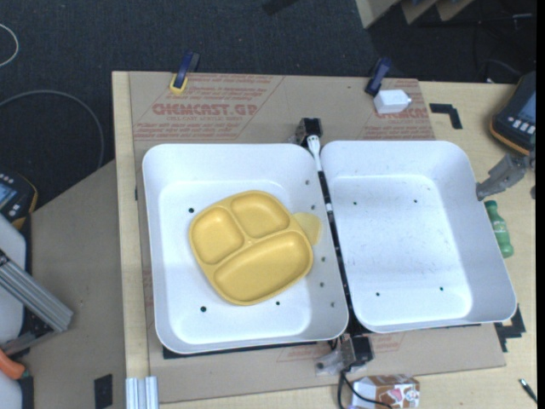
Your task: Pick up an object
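1. You have two shallow white bins side by side on the desk (255, 100), which is covered with a brown cardboard sheet printed in red lettering.
2. In the left bin (162, 228) lies a yellow divided plate (249, 247), the one object there is to pick. It has three compartments, two small ones toward the far side and one long one toward the near side, and it sits a little turned, roughly in the middle of the bin floor.
3. Just beside the plate's right edge, a pale yellow piece (309, 226) peeks out, touching or tucked under the plate; you cannot tell which.
4. The right bin (409, 228) shows its speckled white floor with a few small dark dots.
5. At the right edge of the view, just beyond the right bin's far right rim, you see a grey part of the hand (504, 177). It is well apart from the plate and holds nothing you can see; whether it is spread or pressed together cannot be told here.
6. A green object (499, 227) lies on the desk against the right bin's outer right edge, below the hand.
7. A small white block (392, 101) rests on the cardboard behind the right bin.
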You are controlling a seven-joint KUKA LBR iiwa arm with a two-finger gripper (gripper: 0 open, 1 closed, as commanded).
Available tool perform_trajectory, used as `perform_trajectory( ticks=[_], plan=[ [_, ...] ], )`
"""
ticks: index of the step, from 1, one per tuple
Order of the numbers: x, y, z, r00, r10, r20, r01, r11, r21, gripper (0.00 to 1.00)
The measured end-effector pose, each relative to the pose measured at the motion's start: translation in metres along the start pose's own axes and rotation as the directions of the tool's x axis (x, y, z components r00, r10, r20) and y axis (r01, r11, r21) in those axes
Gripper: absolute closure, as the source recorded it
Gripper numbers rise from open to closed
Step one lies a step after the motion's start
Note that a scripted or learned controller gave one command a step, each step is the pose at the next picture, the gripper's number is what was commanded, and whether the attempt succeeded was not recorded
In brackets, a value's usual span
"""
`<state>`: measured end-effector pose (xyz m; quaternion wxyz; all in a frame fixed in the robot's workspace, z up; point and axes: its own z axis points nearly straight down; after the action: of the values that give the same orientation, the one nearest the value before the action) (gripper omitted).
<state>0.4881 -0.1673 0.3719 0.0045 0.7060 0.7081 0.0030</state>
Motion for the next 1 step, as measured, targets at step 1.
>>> perform_trajectory(
  ticks=[1],
  plan=[
    [0.1417,-0.0059,-0.1024,1.000,-0.011,-0.006,0.011,1.000,-0.002,0.00]
  ],
)
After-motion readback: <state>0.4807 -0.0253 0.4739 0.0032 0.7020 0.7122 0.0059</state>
